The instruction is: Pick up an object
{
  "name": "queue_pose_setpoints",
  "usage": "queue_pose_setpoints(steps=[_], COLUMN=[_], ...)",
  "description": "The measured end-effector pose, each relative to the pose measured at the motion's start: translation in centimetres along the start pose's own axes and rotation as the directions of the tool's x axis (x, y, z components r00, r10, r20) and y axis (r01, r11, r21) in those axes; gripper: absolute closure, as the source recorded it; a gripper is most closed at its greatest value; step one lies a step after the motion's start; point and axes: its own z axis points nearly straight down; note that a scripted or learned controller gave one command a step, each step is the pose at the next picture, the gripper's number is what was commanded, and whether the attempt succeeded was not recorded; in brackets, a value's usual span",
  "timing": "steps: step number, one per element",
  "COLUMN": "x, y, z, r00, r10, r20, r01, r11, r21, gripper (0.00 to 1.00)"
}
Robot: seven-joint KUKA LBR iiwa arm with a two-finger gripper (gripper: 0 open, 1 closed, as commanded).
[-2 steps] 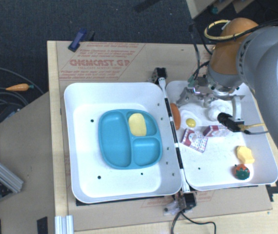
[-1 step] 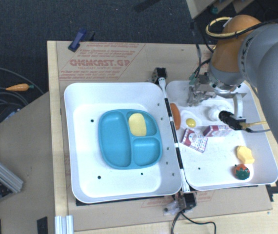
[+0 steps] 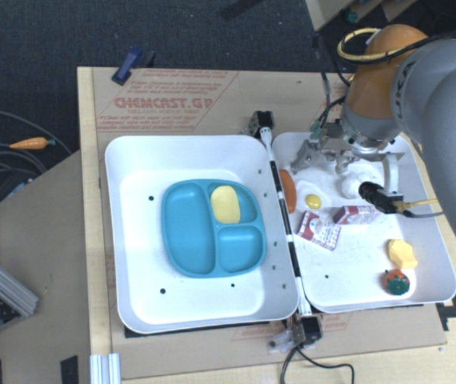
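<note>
A yellow piece [image 3: 226, 204] lies in the blue tray [image 3: 188, 234], left of the divider [image 3: 284, 214]. Right of it: a red-white packet [image 3: 320, 230], then my claw [image 3: 348, 162]; whether it's wide or narrow I cannot tell.

The brown board [image 3: 172, 94] under the bins bears red print; its large line reads "CHEMCAST G.P", the last characters uncertain. Smaller red lines above and below it are too blurred to read. The red-and-white packet [image 3: 319, 230] carries print, also illegible.
</note>
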Motion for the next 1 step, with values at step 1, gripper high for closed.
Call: queue_pose_setpoints(steps=[1], x=[0.06], y=[0.06], z=[-1.05], r00=[1.000], r10=[0.000], r20=[-0.001], r01=[0.000], r11=[1.000], r21=[-0.002], gripper=[1.00])
